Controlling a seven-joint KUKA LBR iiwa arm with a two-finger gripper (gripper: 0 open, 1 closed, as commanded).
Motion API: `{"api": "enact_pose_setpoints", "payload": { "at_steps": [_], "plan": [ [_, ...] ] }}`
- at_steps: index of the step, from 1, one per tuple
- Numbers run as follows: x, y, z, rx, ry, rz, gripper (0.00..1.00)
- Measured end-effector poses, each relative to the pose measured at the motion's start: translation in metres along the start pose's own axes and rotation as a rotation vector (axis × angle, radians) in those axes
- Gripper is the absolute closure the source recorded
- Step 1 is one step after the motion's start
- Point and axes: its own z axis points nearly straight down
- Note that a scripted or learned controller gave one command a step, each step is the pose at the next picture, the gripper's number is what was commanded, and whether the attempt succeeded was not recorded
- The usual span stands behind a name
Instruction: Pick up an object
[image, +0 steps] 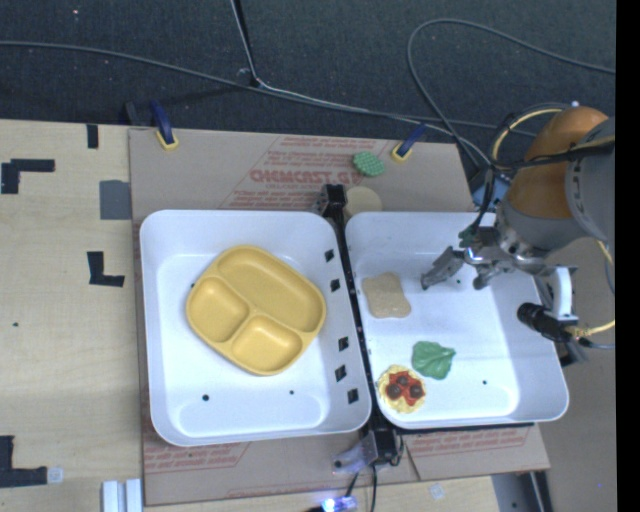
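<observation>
The arm (560, 175) enters from the right, its upper part cut off by the frame edge, and its orange band blurs into the grey casing. The gripper (462, 270) hangs over the upper middle of the right bin (520, 400); two dark fingers (438, 272) splay apart, released, with nothing between them. How high they sit above the bin floor is hard to judge from this slant.

In the right bin lie three small things: a pale beige slice of bread (386, 296) near the left wall, just beside the gripper's left finger but apart from it; a green leaf (433, 358) lower down; and a small round pizza (402, 389) with red topping, touching or nearly touching the leaf.

The left bin (170, 400) holds a yellow divided plate (256, 309), tilted diagonally. A dark strip of clips (345, 300) joins the two bins. Beyond them, on the cardboard (280, 170), sits a small green thing (368, 162), too small to identify. Cables (300, 95) trail across the dark floor behind.
</observation>
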Motion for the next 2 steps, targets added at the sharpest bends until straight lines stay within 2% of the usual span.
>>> {"api": "enact_pose_setpoints", "payload": {
  "at_steps": [1, 2],
  "plan": [
    [0.001, 0.000, 0.053, -0.005, -0.002, 0.000, 0.00],
    [0.001, 0.001, 0.040, -0.007, -0.002, -0.001, 1.00]
  ]
}}
